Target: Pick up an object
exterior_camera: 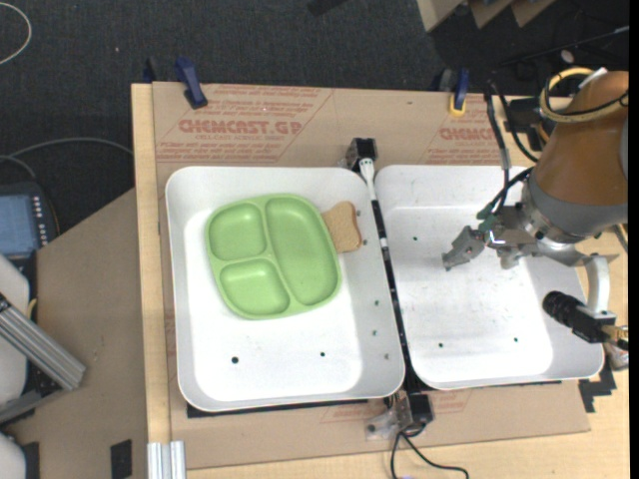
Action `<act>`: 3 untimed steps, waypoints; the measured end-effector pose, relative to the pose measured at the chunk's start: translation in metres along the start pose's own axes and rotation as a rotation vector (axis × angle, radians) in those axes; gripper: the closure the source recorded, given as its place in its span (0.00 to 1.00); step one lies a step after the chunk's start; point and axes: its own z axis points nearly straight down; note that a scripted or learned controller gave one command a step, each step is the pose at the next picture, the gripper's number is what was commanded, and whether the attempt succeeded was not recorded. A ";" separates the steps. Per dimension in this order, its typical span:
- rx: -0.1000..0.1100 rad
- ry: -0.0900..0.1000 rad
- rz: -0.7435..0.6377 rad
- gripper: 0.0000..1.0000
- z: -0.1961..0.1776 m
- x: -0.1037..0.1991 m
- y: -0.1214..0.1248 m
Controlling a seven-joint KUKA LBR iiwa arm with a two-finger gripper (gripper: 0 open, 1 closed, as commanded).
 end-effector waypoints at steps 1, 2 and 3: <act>-0.003 -0.001 0.000 1.00 -0.011 0.000 0.001; 0.006 0.004 -0.008 1.00 0.006 0.085 -0.052; -0.013 0.007 -0.017 1.00 -0.095 0.205 -0.049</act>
